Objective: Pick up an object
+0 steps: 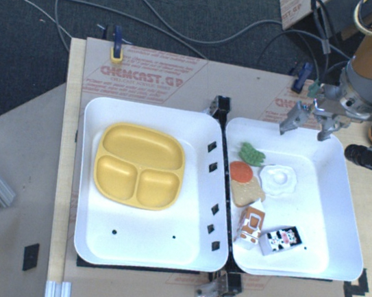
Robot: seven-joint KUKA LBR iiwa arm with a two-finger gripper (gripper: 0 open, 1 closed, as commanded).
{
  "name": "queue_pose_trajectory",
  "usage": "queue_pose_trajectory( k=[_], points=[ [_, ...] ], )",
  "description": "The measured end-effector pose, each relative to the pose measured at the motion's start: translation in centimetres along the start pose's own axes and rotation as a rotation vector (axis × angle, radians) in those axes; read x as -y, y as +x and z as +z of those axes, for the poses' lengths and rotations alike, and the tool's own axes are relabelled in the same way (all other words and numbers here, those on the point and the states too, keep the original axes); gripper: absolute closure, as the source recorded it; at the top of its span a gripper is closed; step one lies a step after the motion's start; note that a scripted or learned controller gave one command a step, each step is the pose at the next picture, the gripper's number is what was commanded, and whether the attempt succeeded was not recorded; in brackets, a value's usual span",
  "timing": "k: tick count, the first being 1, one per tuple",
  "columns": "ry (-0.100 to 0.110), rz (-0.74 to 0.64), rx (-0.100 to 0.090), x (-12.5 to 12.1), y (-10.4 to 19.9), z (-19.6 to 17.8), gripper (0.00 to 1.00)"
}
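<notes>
The gripper (pixel 309 125) is seen above the far edge of the right bin (pixel 348 224), its fingers spread apart with nothing between them. Toys are gathered along that bin's left edge: greens (pixel 252 153), tomato (pixel 241 172), egg (pixel 277 179), bread (pixel 246 193), carton (pixel 251 226), and box (pixel 280 239). A yellow tray (pixel 140 166) is laid in the left bin (pixel 83 233).

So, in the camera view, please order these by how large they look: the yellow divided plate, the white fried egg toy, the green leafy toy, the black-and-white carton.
1. yellow divided plate, by far the largest
2. white fried egg toy and black-and-white carton: too alike to rank
3. green leafy toy, smallest
</notes>
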State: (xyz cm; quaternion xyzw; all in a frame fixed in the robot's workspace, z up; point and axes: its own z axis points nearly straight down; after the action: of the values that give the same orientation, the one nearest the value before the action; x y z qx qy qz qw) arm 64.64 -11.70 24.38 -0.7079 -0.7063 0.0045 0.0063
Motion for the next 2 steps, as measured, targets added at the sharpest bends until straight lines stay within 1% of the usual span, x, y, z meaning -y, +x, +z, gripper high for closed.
queue_pose_trajectory(
  k=[1, 2],
  points=[
    [-0.014, -0.003, 0.002, -0.2, 0.0, -0.9, 0.0],
    [-0.008, -0.002, 0.001, -0.6, 0.1, 5.4, 0.0]
  ],
)
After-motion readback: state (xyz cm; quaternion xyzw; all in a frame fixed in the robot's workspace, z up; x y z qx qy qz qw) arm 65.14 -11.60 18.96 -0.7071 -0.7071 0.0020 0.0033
